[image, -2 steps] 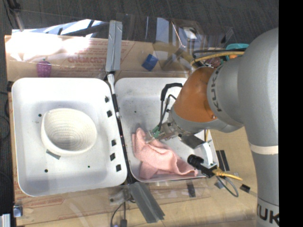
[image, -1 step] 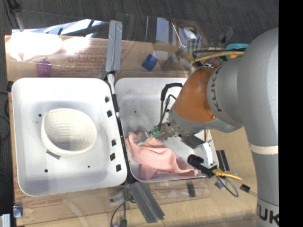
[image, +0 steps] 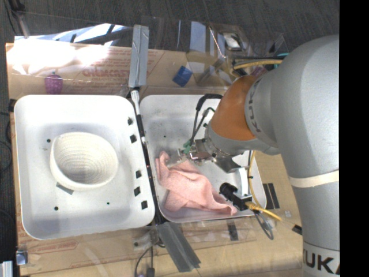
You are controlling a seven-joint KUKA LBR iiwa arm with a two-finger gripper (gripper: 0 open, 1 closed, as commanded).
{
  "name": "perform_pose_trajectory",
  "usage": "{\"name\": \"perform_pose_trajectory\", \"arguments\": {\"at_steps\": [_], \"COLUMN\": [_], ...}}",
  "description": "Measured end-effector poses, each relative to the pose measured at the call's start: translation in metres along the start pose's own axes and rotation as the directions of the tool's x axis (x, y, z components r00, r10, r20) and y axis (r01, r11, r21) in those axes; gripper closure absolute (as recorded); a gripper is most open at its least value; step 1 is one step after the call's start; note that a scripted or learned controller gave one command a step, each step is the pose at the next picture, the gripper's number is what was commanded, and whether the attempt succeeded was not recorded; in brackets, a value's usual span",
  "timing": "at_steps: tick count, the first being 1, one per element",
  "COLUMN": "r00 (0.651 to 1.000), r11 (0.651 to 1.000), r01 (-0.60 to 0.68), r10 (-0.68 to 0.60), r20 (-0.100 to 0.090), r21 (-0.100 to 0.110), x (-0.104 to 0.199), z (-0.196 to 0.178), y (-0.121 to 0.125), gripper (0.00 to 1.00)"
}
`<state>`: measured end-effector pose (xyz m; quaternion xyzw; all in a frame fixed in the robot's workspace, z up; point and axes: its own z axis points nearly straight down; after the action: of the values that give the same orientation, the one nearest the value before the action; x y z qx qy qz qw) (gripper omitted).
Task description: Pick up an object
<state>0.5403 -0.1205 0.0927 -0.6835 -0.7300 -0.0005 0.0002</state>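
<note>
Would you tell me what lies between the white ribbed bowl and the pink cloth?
In the camera view, the two bins' adjoining rims separate the white ribbed bowl from the pink cloth.

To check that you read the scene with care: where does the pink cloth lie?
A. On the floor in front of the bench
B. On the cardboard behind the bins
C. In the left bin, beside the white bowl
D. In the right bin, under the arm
D: the pink cloth lies crumpled in the right bin, just below the gripper, while the white bowl sits in the left bin.
</note>
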Motion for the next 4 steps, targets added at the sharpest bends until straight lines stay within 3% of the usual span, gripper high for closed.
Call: {"name": "perform_pose_trajectory", "arguments": {"at_steps": [1, 2, 3, 4], "r00": [0.994, 0.993, 0.993, 0.992], "r11": [0.994, 0.993, 0.993, 0.992], "r01": [0.113, 0.119, 0.119, -0.129], "r10": [-0.113, -0.119, -0.119, 0.129], "r20": [0.001, -0.002, -0.002, 0.0], "r21": [-0.004, -0.003, -0.003, 0.0], "x": [-0.006, -0.005, -0.005, 0.004], "z": [0.0, -0.01, -0.01, 0.0], "y": [-0.029, -0.027, -0.027, 0.009], "gripper": [0.0, 1.0, 0.0, 0.0]}}
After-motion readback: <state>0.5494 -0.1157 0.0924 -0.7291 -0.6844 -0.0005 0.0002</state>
